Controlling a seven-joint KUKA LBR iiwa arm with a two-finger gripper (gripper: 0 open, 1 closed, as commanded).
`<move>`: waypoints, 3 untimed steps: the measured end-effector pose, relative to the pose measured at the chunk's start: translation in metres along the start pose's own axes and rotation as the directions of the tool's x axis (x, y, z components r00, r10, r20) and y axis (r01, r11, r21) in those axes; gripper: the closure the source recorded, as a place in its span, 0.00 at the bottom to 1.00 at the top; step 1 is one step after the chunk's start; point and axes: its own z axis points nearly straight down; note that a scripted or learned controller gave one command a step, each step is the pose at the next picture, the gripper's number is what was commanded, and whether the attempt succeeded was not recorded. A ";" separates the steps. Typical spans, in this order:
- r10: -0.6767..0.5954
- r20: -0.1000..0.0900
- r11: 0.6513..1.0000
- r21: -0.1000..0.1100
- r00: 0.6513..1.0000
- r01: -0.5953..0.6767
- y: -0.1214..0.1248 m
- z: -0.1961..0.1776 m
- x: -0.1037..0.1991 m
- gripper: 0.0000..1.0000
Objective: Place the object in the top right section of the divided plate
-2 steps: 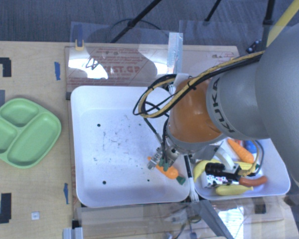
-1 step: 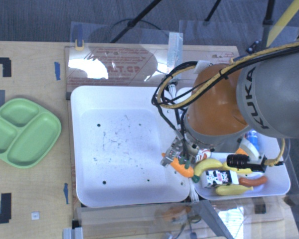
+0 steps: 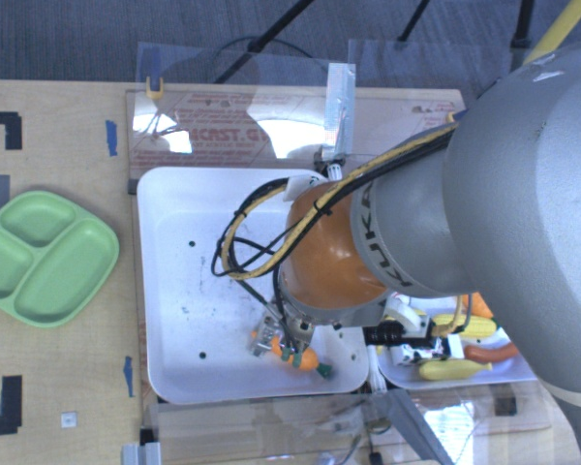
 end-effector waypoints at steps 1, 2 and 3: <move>0.000 0.002 1.000 -0.002 1.000 0.000 0.001 0.000 -0.001 0.00; -0.327 0.004 0.945 -0.001 0.945 0.327 0.034 0.001 -0.105 0.00; -0.325 0.012 0.946 -0.007 0.946 0.325 0.036 -0.012 -0.107 1.00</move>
